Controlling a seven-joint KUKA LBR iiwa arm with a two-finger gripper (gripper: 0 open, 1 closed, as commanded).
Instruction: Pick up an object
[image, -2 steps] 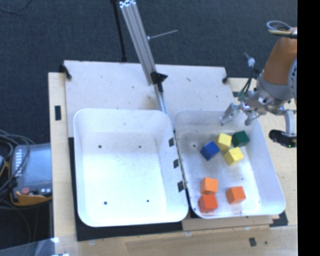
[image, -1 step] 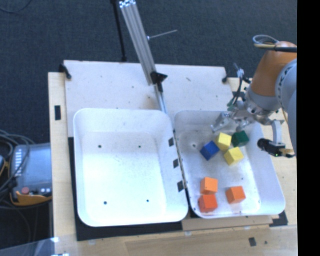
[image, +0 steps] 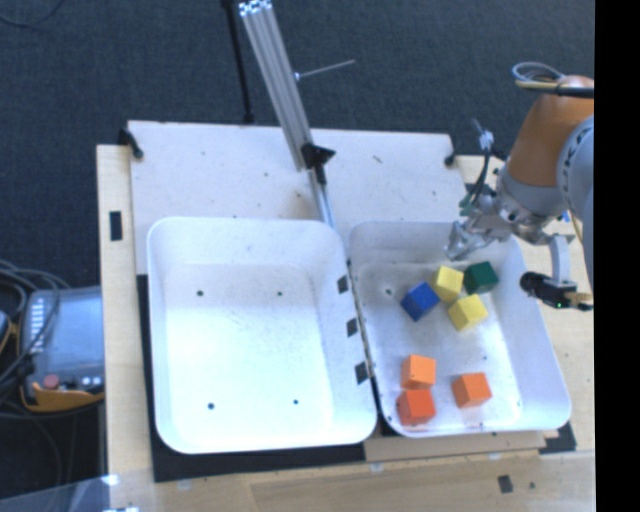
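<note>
The gripper (image: 466, 240) hangs over the far part of the right bin (image: 535, 345), just above the upper yellow block (image: 449, 281), and I cannot tell how it is set. To do this step well, it should probably drop straight onto that block, keeping clear of the green block (image: 482, 276) touching it and the blue block (image: 420, 300) beside it. The block is small, bright yellow and tilted.
</note>
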